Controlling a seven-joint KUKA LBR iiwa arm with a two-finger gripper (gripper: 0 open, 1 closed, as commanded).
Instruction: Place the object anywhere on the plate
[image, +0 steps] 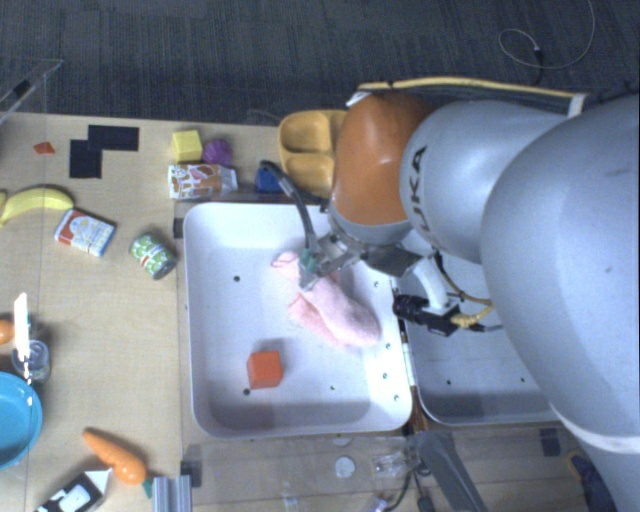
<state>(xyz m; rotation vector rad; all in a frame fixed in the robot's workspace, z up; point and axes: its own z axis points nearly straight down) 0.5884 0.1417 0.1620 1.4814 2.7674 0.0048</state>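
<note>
I see the gripper (312, 268) down in the left white bin (215, 300), fingers closed on the upper end of the pink soft object (335, 315), with the orange cube (265, 369) lower-left of it.

Robot lab bench — white bins (200, 330), toy banana (35, 203), toy carrot (115, 457).

Pink cloth (335, 315), orange cube (265, 369), white bin (205, 330), blue plate (15, 425), yellow banana (35, 203).
</note>
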